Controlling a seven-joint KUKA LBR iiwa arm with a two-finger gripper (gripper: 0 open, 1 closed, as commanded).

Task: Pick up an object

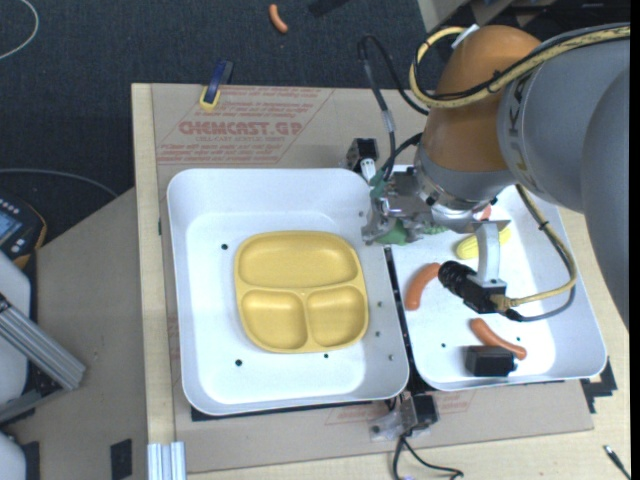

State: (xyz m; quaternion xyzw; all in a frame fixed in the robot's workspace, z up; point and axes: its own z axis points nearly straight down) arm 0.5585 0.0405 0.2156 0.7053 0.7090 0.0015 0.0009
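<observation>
My gripper [390, 223] hangs low over the far left corner of the right bin [570, 298], by the wall between the two bins. A small green thing [403, 234] lies right at its tip; whether it is held is hidden. In the same bin, an orange sausage [421, 284] lies just in front of the gripper. A second orange sausage [497, 335] and a black block [490, 362] lie near the front. A yellow piece [476, 245] shows partly under the wrist.
The left bin [200, 298] holds a yellow divided plate [299, 290] in its middle. The grey arm with its orange band [480, 98] covers the far right of the right bin. A cardboard sheet [240, 123] lies behind the bins.
</observation>
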